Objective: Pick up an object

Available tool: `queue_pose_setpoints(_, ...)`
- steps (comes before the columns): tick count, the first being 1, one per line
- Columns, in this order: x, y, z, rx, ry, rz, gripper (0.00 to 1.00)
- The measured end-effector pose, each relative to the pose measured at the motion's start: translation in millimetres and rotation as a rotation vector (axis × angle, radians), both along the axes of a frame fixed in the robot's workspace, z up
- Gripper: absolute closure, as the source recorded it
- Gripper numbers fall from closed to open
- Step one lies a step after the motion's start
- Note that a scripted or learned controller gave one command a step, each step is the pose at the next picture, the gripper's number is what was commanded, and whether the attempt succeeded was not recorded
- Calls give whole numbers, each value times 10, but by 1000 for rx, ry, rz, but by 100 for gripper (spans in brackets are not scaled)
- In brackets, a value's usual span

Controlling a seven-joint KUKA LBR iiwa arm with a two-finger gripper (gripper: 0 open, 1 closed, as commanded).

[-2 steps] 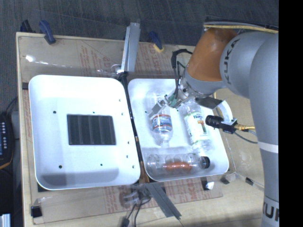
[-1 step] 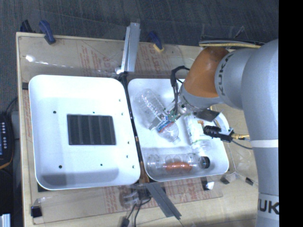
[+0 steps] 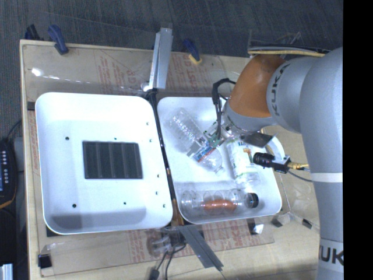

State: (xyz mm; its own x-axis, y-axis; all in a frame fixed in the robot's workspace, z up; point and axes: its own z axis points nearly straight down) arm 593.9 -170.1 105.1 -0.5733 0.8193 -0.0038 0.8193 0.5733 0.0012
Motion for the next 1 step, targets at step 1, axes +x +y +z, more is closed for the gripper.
queue_pose_setpoints(1, 593, 62, 713, 1, 20, 95, 100)
